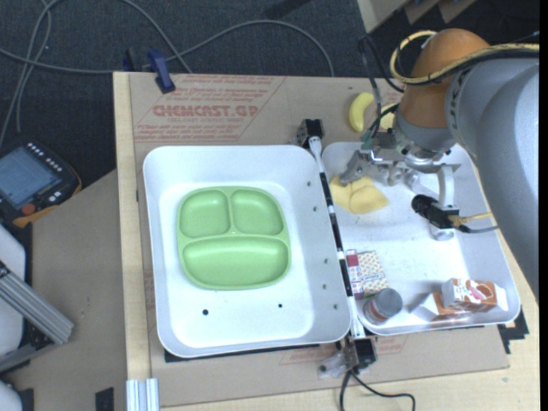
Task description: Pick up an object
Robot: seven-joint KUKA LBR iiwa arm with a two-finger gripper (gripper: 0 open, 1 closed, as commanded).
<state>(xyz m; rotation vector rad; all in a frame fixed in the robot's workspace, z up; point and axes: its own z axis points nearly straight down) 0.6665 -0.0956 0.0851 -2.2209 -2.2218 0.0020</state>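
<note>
Dark carpet with loose cables surrounds a plywood bench [214, 110] that bears two shallow white bins side by side.

1. Gripper position. The gripper [377, 174] hangs low over the back corner of the right bin [479, 247], directly above a yellow lump [360, 197] lying near the divider. Metal fingers stand at either side of the lump's upper edge. Whether they are spread or closed cannot be told from this angle, and nothing is visibly held.

2. Recommended approach. Judged from this pose, the step in hand is the descent onto the yellow lump. Centre the fingers across its narrow axis, lower until they straddle it fully, then close. The lump looks soft and rounded, so a shallow pinch is likely to slip. Keep clear of the bin wall and the divider.

3. Other contents. Toward the front of the right bin lie a patterned packet [368, 270], a grey cap [384, 302] and an orange carton [467, 296]. A second yellow thing [361, 110] rests on the bench behind the bin.

4. Left bin [171, 315]. It holds a green divided plate [233, 238].

5. Surroundings. A handheld control unit [30, 182] sits at far left.
</note>
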